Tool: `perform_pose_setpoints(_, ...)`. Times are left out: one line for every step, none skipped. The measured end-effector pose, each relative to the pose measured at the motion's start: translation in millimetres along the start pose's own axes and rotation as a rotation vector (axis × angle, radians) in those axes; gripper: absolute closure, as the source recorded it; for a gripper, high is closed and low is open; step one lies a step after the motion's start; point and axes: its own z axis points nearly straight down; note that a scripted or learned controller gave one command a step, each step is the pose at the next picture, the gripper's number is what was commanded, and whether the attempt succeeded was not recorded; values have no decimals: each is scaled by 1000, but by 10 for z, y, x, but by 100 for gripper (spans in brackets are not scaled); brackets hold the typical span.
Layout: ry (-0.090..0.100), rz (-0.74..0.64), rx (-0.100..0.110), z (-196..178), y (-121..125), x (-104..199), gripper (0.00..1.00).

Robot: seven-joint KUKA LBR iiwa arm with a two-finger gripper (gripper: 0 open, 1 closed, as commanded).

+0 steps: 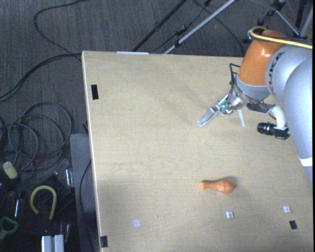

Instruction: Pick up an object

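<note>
A small orange object (218, 185), shaped like a gourd with a thin neck pointing left, lies on the tan bench top (147, 140) toward the front right. My gripper (221, 122) hangs over the right part of the bench, well behind the orange object and apart from it. Its fingers are spread open, one slanting out to the left (206, 119) and the other a thin white one (242, 118) on the right. Nothing sits between them. The grey arm with its orange band (260, 62) comes in from the right edge.
Small black and white markers (229, 214) dot the bench's front right, and a black tag (94, 92) sits near its left edge. Cables (31, 135) and tools lie on the floor at left. Tripod legs (210, 14) cross the floor behind the bench.
</note>
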Motion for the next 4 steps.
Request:
perform_pose_setpoints(-1,241,0,-417,-212,-404,0)
perform_pose_setpoints(0,-136,-1,-3,-189,-367,0)
perform_pose_setpoints(-1,-223,0,-3,-22,-42,0)
perform_pose_setpoints(-2,-222,-4,-107,-10,-41,100)
